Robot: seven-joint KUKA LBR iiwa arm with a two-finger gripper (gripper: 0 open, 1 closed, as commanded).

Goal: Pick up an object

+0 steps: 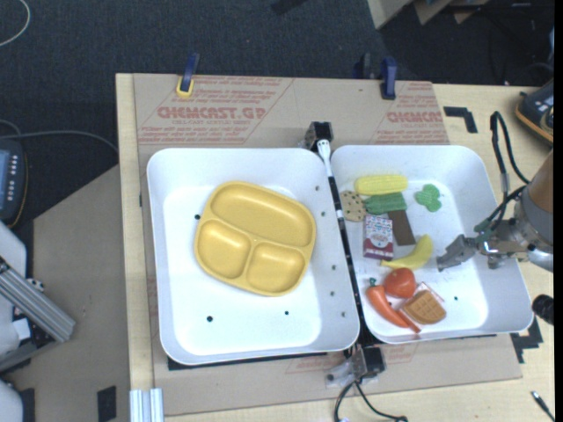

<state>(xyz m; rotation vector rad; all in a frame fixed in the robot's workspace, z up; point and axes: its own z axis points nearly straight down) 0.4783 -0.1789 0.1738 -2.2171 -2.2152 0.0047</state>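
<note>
The right bin (466,301) holds a cluster of toy foods. At its back lie a yellow corn cob (381,184), a green piece (429,197) and a tan cracker (353,205). Below them sit a dark green item (385,203), a red-and-white box (378,236), a brown bar (403,228) and a banana (416,254). A red tomato (400,282), a carrot (384,306) and a waffle (426,308) lie near the front. My gripper (450,255) hangs over the bin's right half, just right of the banana, with nothing visibly in it.
A yellow three-compartment plate (255,237) lies in the left bin (176,262). The two bins meet at a raised rim (339,236). Cables (501,165) run along the right bin's outer side, beside the arm (528,236).
</note>
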